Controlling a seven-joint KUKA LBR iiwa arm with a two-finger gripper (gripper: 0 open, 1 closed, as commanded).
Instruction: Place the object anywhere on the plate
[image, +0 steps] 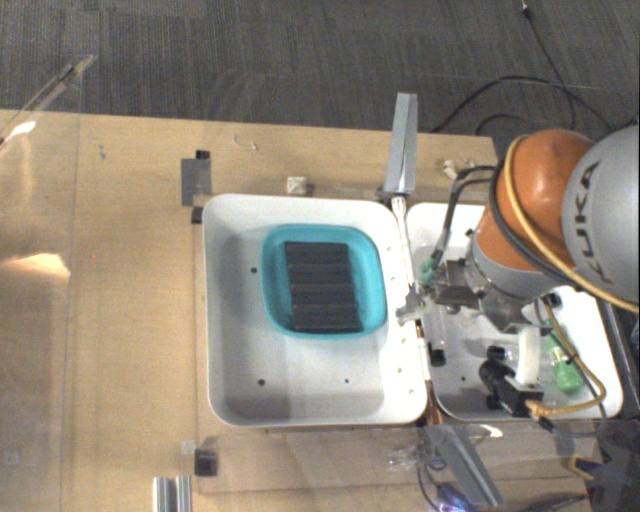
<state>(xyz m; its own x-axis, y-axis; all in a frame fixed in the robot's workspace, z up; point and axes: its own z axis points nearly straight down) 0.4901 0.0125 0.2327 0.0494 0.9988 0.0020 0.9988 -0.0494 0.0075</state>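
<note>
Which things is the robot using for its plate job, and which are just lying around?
For the job: teal plate, dark ribbed block lying on it, gripper.
Just lying about: small green thing in the right bin, little pale cube on the bench.

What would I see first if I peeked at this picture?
The big grey arm with its orange band, reaching in from the right over the right bin. Then the bright blue plate in the left bin, with a dark ridged block lying on it. A small green thing sits in the right bin too.
</note>
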